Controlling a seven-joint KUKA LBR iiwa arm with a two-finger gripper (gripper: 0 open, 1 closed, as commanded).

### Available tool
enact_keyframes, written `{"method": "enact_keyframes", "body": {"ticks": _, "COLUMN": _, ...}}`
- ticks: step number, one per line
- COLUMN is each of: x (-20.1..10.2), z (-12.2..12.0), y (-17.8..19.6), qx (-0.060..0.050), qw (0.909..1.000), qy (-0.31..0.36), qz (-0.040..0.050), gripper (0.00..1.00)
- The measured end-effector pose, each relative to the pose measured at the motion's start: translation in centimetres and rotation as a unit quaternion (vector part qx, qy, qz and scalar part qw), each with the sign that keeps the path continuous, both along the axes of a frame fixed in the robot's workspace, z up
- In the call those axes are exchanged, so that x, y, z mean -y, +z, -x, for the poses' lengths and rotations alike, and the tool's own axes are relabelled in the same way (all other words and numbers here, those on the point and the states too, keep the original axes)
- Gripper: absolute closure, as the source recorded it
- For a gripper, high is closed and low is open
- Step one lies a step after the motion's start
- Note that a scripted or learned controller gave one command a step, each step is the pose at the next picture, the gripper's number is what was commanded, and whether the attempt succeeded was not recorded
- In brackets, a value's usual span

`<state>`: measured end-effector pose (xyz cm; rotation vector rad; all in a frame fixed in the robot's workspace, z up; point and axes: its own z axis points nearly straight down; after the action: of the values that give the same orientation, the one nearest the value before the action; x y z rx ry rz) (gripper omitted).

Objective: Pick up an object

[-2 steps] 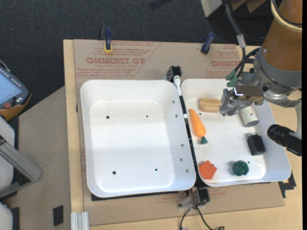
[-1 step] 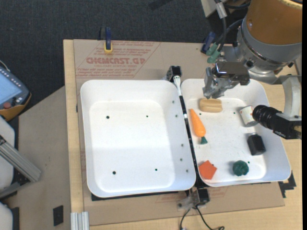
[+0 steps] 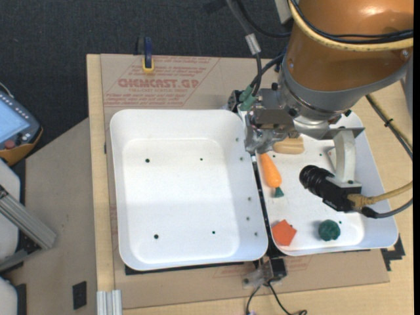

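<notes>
Gripper (image 3: 260, 142) sits low over the far left corner of the right bin (image 3: 375, 188), close to the wall it shares with the left bin (image 3: 119, 176). The wrist body blocks your line of sight, so you cannot tell how the jaws stand or whether anything is between them.

You have 4 loose items in the right bin:
- Orange carrot (image 3: 269, 168) with a green tip, lying just below the gripper along the bin's left wall, green end toward the near side.
- Tan piece (image 3: 289, 147), just beside the gripper on its right.
- Orange-red block (image 3: 283, 232), near-left corner.
- Green ball (image 3: 329, 230), near edge, apart from the block.

Both bins rest on a cardboard sheet (image 3: 170, 81) with red print.
</notes>
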<state>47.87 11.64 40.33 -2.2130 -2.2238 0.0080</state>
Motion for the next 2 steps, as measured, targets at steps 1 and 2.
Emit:
{"method": "enact_keyframes", "body": {"ticks": 1, "x": 0.2, "z": -0.1, "y": 1.3, "qx": 0.004, "qw": 1.0000, "qy": -0.002, "qz": -0.0005, "gripper": 1.00}}
{"method": "enact_keyframes", "body": {"ticks": 2, "x": 0.2, "z": -0.2, "y": 2.4, "qx": 0.005, "qw": 1.0000, "qy": -0.002, "qz": -0.0005, "gripper": 1.00}}
